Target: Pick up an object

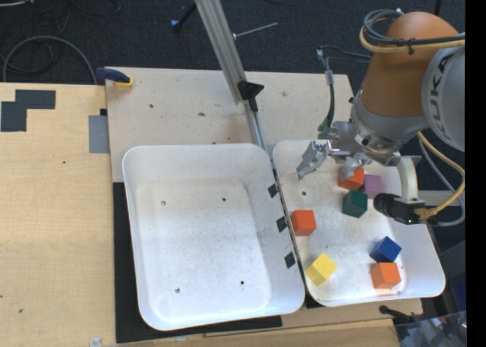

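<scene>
Arm over the right bin, nothing picked yet.

I see the arm reaching in over the right bin, the left bin beside it. My gripper hangs near the bin's far rim, fingers spread, holding nothing. The nearest cube, orange, lies just right of it; a red cube sits nearer the camera.
</scene>
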`<state>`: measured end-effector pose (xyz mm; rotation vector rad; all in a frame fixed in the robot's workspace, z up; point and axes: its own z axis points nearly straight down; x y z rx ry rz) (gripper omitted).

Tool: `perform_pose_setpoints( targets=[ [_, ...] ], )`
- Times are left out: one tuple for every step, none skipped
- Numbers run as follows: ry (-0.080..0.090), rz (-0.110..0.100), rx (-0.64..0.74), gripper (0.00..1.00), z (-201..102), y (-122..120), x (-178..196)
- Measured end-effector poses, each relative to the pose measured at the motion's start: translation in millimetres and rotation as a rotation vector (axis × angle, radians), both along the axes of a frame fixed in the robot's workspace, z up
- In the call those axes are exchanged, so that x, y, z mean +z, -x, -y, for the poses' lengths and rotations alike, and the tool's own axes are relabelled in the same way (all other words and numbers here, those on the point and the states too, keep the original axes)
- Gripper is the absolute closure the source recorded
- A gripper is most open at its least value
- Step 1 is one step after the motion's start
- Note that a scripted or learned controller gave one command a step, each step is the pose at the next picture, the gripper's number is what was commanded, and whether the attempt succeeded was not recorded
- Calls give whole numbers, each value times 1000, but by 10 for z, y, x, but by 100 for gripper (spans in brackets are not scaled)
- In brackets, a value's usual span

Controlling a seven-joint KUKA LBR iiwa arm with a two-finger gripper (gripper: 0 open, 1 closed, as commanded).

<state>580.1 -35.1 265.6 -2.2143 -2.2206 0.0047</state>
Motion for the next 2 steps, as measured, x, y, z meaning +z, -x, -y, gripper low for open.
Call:
perform_pose_setpoints(
  targets=[
    [5,13,-5,0,484,-32,838],
    [3,5,1,0,393,-501,660]
  ],
)
